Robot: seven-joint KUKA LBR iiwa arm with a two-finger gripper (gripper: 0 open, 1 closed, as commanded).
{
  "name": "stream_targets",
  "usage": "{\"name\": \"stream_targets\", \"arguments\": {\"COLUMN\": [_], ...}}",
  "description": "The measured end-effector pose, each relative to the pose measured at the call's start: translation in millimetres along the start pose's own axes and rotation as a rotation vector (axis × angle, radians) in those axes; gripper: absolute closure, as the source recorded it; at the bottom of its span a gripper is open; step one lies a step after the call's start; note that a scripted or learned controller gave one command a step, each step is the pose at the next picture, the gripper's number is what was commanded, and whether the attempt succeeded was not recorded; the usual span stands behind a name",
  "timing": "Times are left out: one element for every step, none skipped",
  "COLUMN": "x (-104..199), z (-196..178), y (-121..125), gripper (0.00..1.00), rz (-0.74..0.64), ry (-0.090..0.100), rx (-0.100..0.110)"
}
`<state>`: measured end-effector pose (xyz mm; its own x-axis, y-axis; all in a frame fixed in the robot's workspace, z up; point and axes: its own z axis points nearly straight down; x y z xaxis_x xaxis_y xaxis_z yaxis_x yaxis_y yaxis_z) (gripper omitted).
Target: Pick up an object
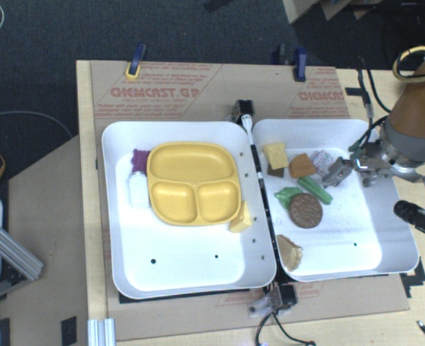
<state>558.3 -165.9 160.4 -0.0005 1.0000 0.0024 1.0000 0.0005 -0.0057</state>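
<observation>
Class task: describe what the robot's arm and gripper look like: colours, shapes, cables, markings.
The arm is a rounded grey body with an orange-brown band above the wrist. Black cables run along its left side, and a yellow loop sits above it. The gripper is a small grey metal assembly. No lettering can be made out.

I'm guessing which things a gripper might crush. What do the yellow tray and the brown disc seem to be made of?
The yellow tray looks like hard moulded plastic: one even colour, rounded dividers, a soft sheen. The brown disc looks matte and speckled, perhaps foam or toy food, though the view is too coarse to be sure. The bins look like smooth white plastic with a glossy glare.
</observation>
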Motion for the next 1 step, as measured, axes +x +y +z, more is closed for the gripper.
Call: {"name": "stream_targets", "arguments": {"x": [-0.7], "z": [58.1], "y": [-10.4], "gripper": [0.00], "rz": [0.001], "ry": [0.001], "rx": [0.003]}}
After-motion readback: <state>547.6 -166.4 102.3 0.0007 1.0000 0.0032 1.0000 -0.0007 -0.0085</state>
